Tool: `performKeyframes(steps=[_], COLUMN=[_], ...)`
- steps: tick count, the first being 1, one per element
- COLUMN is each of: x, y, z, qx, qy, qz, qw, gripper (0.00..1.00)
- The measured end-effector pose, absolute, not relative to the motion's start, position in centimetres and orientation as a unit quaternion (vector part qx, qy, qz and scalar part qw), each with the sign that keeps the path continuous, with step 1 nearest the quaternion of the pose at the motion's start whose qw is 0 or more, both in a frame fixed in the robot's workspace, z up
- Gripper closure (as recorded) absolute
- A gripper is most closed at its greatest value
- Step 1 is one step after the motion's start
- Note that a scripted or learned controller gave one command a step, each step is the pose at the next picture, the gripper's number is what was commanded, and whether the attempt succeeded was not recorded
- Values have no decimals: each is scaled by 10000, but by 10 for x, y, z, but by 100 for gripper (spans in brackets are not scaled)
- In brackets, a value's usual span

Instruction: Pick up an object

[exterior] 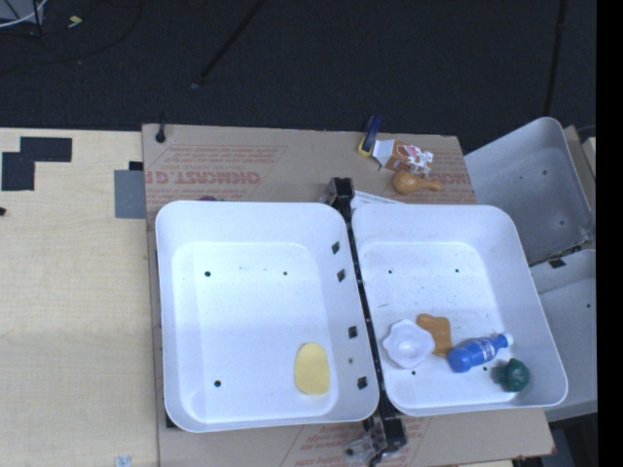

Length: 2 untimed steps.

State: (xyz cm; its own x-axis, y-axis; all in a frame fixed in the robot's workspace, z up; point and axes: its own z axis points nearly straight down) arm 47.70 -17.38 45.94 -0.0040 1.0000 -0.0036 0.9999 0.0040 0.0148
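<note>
The left bin point(185, 261) holds one pale yellow oval object point(312, 368) near its front right corner. In the right bin point(506, 251), grouped at the front, lie a white flower-shaped piece point(406, 343), an orange piece point(437, 330) touching it, a blue bottle with a white cap point(477, 351) lying on its side, and a dark green round object point(512, 375) in the front right corner.
Behind the bins, on the cardboard sheet point(253, 168), lie an orange toy point(413, 183), a small red-and-white packet point(409, 154) and a blue-and-yellow item point(369, 136). A grey metal plate point(535, 183) stands at the right. Light wooden bench point(68, 309) stretches to the left.
</note>
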Motion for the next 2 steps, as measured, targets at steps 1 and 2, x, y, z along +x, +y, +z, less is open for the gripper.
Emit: performKeyframes(steps=[1,2], x=[476,476], y=[-152,-96], z=[543,434], qx=[7061,7054], qy=[7081,7088], qz=[23,-35], qw=[37,-58], gripper=[100,100])
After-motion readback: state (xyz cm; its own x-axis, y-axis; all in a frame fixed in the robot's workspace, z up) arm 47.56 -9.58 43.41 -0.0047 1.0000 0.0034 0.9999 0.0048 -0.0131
